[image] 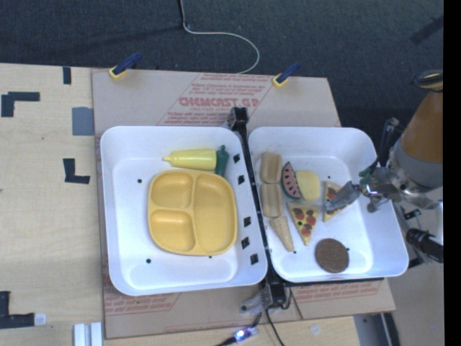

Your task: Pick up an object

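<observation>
Two white bins sit side by side. The left bin [115, 193] holds one yellow plate [193, 213] and one yellow bottle [193, 159] lying across its far side, long axis left-right, green cap rightward. The right bin [360, 146] holds seven food toys, including one pizza slice [305, 222] pointing near and one cookie [332, 254]. The gripper [338, 202] hangs over the right bin beside the pizza slice; whether it is spread or pressed together is unclear.

Grey arm [425, 139] from the right — claw [338, 200] low, angled leftward.
</observation>
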{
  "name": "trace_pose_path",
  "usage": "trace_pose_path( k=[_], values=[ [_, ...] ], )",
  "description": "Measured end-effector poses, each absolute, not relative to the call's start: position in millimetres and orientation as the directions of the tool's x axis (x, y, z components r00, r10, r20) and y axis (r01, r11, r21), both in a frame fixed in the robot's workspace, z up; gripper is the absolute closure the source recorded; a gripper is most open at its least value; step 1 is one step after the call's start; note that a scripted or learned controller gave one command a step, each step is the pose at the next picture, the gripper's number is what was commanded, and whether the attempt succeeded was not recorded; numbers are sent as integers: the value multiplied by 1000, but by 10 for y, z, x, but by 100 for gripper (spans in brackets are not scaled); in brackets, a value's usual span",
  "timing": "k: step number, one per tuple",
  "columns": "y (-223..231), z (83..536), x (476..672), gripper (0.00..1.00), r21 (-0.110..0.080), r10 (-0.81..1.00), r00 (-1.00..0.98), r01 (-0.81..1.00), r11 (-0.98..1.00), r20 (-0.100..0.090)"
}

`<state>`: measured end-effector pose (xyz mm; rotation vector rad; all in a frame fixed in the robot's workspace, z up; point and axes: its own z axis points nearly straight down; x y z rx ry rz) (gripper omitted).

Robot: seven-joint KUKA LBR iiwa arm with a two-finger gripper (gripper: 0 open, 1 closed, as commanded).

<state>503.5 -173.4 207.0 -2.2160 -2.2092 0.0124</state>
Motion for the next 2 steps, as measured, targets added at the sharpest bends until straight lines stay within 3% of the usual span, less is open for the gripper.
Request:
trace_pose_path(
  k=[1, 2],
  values=[
    [-1731, 2132, 5064, 0, -2, 1000, -1, 1000, 1, 1],
    [-1752, 1496, 5085, 0, -7, 1000, -1, 1000, 1, 1]
  ],
)
